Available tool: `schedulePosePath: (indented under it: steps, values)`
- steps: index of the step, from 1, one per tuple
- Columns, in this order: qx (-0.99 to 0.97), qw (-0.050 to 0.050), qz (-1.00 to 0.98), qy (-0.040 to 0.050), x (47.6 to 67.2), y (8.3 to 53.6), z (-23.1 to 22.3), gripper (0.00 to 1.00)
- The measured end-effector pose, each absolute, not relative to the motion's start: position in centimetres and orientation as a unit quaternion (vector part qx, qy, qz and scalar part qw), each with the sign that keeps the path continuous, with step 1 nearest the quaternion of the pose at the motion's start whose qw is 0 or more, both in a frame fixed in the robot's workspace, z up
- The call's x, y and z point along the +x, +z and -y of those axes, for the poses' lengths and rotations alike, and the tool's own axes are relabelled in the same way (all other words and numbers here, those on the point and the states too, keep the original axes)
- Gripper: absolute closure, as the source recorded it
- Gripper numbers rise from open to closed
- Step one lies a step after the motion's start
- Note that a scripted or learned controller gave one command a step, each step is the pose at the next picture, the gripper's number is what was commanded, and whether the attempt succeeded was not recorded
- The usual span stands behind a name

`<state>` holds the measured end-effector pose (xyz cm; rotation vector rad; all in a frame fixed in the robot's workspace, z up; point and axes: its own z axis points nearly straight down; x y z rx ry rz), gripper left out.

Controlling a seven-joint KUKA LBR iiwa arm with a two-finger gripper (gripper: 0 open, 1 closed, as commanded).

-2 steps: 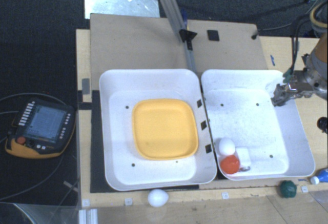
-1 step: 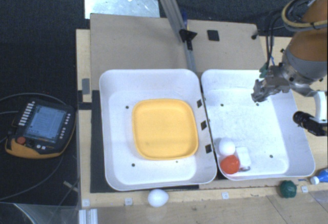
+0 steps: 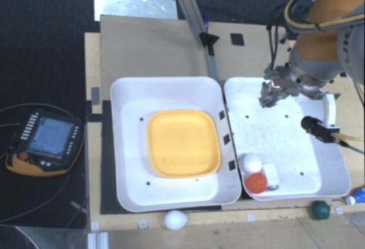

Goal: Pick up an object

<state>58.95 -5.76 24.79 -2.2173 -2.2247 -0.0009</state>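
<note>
Your inventory, operator, item by item. Bench (image 3: 154,43): tan board carrying two shallow white bins side by side. Left bin (image 3: 128,128): holds one yellow square plate (image 3: 183,143), lying flat at its middle. Right bin (image 3: 319,168): its near left corner holds three small things packed together, a white ball (image 3: 251,162), a red ball (image 3: 256,183) just in front of it and touching or nearly so, and a small white block (image 3: 269,174) just beside both on the right. Arm (image 3: 328,25): grey with an orange band, reaching in from the right edge of the bench over the far part of the right bin. Gripper (image 3: 269,94): hangs above the far left part of the right bin, well apart from the cluster of balls. Fingers: dark and seen from above at a slant, so you cannot tell how far open they stand, and nothing shows between them. Black cylindrical part (image 3: 317,127): juts out on the arm's near side above the right edge of that bin. Off the bins, on the near edge of the bench: a white egg-shaped thing (image 3: 175,220) in front of the left bin, and a dark green ball (image 3: 320,209) past the near right corner of the right bin. Off the bench, on the dark floor to the left: a hand-held control pendant (image 3: 43,144) with a lit screen and a cable.
</note>
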Motion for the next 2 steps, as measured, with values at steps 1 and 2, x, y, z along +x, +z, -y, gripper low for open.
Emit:
schedulePosePath:
  steps: [1, 2]
  values:
    - [-0.706, 0.000, 0.708, -0.0002, 60.7, 24.7, 1.8, 1.00]
    - [-0.706, 0.000, 0.708, -0.0005, 62.8, 25.0, -3.2, 1.00]
